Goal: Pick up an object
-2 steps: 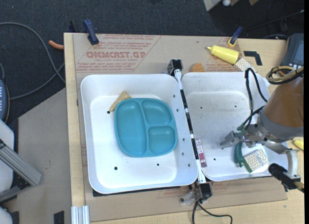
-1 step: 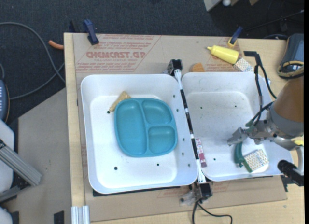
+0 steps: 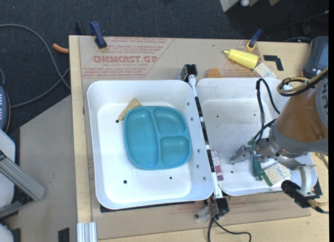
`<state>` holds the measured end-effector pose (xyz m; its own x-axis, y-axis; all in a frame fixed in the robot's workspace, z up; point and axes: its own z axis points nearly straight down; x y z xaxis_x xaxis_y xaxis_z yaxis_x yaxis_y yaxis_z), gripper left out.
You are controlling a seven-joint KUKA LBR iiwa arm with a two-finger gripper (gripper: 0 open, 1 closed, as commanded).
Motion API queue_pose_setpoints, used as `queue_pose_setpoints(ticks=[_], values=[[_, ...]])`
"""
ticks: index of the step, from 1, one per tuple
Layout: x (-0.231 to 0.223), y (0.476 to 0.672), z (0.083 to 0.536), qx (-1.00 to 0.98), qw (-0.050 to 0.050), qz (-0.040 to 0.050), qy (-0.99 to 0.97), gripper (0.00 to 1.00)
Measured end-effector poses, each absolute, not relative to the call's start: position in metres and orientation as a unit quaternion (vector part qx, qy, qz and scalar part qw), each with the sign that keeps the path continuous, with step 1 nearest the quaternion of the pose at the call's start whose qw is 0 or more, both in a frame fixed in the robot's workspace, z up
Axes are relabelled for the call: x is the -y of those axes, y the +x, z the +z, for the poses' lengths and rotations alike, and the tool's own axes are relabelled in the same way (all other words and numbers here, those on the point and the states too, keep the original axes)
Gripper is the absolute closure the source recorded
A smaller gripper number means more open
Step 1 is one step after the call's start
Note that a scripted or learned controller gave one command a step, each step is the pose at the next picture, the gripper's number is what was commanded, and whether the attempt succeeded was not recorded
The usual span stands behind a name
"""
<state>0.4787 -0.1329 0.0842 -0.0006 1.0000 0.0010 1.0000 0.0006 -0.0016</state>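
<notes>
Contact looks close in the right-hand shallow white bin (image 3: pixel 229 105), where the grey arm with its orange band (image 3: pixel 302 116) reaches down and the tool (image 3: pixel 249 155) sits low over the bin's front edge. Whether the tool is released or clenched we cannot tell; the wrist hides too much of it.

Just beside the tool, near the bin's front right corner, lie a small dark green plastic piece (image 3: pixel 258 169) and a pale patterned flat packet (image 3: pixel 276 172), touching or nearly so. We judge the green piece the likeliest target, though nothing shows it held.

To do this step well, we would centre the tool over the green piece alone, so the packet is not dragged along, and close across its narrow side. It lies near the bin wall, so we would come down straight to avoid catching the rim.

The left-hand white bin (image 3: pixel 104 100) carries a teal plastic divided tray (image 3: pixel 156 136) in its middle, with a small tan strip (image 3: pixel 129 108) at the tray's far left corner. A yellow plastic bottle (image 3: pixel 241 57) lies on the surface (image 3: pixel 135 58) beyond the right bin's far edge.
</notes>
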Motion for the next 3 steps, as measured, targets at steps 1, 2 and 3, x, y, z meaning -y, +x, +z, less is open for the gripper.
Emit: queue_pose_setpoints(ticks=[1,2,3], values=[[0.158,0.644,0.085,0.708,-0.001,-0.0004,-0.706,0.0],[0.142,0.579,0.111,0.707,0.001,0.0002,-0.707,0.0],[0.135,0.514,0.21,0.707,-0.001,-0.0002,-0.707,0.0]])
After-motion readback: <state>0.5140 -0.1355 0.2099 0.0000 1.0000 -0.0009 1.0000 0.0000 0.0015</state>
